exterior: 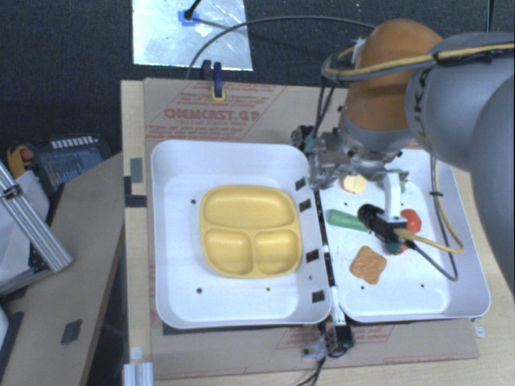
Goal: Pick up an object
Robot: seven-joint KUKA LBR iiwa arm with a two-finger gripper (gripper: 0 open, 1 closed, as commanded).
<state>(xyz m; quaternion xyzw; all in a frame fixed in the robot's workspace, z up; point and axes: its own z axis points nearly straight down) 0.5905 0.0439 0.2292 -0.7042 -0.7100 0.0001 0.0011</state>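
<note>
The right bin (418,300) holds several small things. A green elongated piece (344,219) lies near its left wall, and a brown waffle-like square (368,264) sits in front of it. At the back is a pale yellow round piece (354,184), while a red piece (412,219) and a small teal bit (394,247) lie toward the middle. My gripper (328,166) hangs below the orange wrist band, low over the back left corner of the right bin. It is just left of the pale yellow piece, and I see nothing held in it.
A yellow divided tray (248,230) lies in the middle of the left bin (173,215). The grey arm covers the right bin's back right part. A blue and yellow clamp (216,80) stands on the cardboard behind the bins.
</note>
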